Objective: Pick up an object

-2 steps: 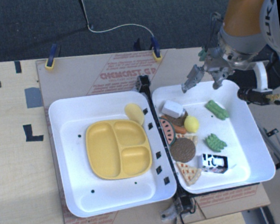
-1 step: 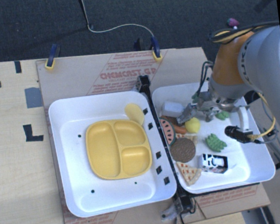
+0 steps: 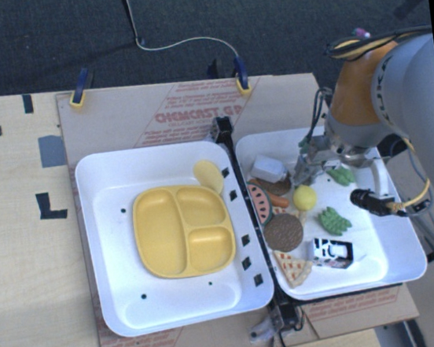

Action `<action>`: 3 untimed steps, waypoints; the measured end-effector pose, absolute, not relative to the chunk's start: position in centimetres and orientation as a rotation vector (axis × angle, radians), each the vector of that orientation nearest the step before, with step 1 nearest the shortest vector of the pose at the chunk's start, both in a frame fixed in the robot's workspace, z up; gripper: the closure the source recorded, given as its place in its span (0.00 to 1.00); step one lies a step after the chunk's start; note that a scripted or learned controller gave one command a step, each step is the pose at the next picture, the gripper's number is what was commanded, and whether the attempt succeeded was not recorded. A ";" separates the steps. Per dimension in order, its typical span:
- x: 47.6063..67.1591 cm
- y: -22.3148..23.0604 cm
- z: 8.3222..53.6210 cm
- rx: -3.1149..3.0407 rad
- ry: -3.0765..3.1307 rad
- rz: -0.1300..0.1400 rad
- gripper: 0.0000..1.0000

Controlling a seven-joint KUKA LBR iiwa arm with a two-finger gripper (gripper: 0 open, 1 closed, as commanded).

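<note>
Small round yellow lemon (smooth, glossy) just below pincer.

The left bin has open floor all round the yellow divided plate, widest along the lower edge of the frame. The right bin is crowded toward its left wall: lemon, brown disc, pizza slice and black-and-white box lie close together. Bare floor shows at its lower right.
</note>
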State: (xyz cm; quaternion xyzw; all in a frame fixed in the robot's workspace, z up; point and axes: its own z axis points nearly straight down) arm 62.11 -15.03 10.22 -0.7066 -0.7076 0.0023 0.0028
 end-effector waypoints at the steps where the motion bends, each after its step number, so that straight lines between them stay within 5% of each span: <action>1: 61.9 -15.2 10.1 -2.210 -2.215 0.020 0.00; 2: 57.5 -11.1 8.4 -2.226 -2.227 0.003 0.00; 3: 57.6 -11.1 9.2 -2.220 -2.222 0.004 1.00</action>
